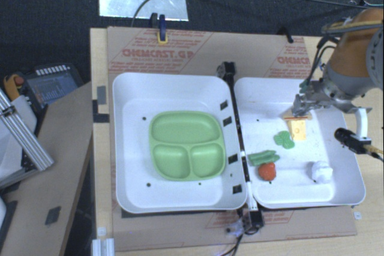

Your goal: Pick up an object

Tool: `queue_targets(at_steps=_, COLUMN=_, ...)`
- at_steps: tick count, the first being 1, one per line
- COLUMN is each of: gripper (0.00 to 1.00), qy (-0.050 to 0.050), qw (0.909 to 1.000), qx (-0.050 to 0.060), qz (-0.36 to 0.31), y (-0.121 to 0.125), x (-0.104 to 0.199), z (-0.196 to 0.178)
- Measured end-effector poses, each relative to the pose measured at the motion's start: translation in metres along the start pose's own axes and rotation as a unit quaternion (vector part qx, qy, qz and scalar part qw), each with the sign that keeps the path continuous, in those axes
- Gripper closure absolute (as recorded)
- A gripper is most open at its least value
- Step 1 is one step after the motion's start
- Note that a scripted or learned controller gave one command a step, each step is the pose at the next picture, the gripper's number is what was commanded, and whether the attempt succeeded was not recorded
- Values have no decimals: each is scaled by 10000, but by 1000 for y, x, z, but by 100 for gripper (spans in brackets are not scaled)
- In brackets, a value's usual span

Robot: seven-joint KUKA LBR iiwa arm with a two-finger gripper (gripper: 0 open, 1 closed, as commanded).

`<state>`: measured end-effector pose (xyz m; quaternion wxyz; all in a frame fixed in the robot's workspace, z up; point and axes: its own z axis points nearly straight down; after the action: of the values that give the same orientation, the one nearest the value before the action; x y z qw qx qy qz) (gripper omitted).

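Observation:
The right bin (342, 192) holds several small items. A yellow block (297, 129) lies near its middle, with a small green lump (284, 140) just to its lower left. A long green piece (262, 157) and a red ball (267, 171) lie by the bin's left wall. A white lump (321, 171) sits at the lower right. My gripper (300, 108) hangs over the bin, its tip right at the far edge of the yellow block. I cannot tell whether it touches the block.
The left bin (129, 99) holds a green divided plate (185, 145). A black divider with clips (233, 123) runs between the bins. A black fitting (353, 139) juts over the right bin's right side. Cables arc above the bench's back.

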<state>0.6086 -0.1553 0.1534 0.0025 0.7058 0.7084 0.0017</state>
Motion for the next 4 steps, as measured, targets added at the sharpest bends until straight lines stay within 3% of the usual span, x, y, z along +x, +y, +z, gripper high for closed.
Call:
queue_targets(at_steps=2, gripper=100, qy=-7, qw=10000, qx=-14, qz=-6, y=10, x=-6, z=-129)
queue_targets(at_steps=4, gripper=100, qy=14, qw=10000, qx=27, qz=-23, y=-12, x=99, z=-108)
